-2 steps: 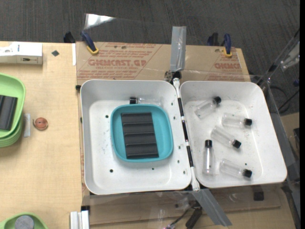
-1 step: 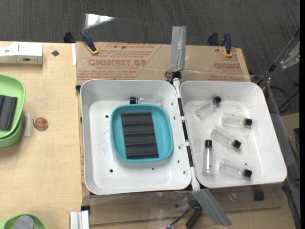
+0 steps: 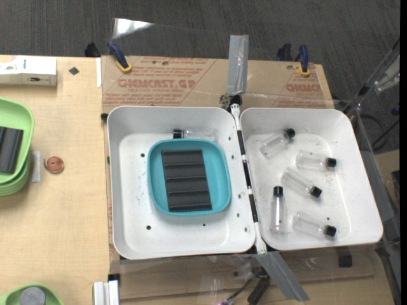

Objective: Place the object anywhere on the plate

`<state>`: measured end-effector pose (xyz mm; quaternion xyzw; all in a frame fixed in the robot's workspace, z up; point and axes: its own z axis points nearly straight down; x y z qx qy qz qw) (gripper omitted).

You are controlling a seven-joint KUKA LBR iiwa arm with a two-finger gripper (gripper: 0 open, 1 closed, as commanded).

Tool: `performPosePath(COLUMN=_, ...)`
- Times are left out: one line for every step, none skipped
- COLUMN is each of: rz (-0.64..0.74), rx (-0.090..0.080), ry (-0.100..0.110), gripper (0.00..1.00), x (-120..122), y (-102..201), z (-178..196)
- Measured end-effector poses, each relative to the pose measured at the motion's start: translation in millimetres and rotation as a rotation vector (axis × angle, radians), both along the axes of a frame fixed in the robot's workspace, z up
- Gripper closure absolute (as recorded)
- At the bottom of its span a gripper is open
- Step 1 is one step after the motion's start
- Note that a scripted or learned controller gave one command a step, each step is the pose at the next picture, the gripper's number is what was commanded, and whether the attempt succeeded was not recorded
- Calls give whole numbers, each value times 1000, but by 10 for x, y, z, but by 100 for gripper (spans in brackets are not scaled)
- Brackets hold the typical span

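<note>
A teal plate (image 3: pixel 156 170) lies in the left white bin (image 3: pixel 127 227), and a black ribbed block (image 3: pixel 186 180) rests in its middle. Behind the plate, near the bin's back wall, lies one clear vial with a black cap (image 3: pixel 189 134). Several more clear vials with black caps lie scattered in the right white bin (image 3: pixel 356 170): one at the back (image 3: pixel 278 142), one at the right (image 3: pixel 316 161), one in the middle (image 3: pixel 301 184), one standing lengthwise at the left (image 3: pixel 278 207), one at the front (image 3: pixel 313 225).
Brown cardboard (image 3: pixel 165 78) with blue clamps (image 3: pixel 118 55) lies behind the bins. A strip of grey tape (image 3: pixel 237 65) runs down to the seam between them. On the wooden bench at the left sit a green tray (image 3: pixel 16 146), a white box (image 3: pixel 27 72) and a small copper disc (image 3: pixel 55 164).
</note>
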<state>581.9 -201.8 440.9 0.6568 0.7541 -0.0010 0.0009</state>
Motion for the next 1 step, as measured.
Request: performPosePath(rz=0, rx=0, ry=0, gripper=0, x=0, y=0, z=0)
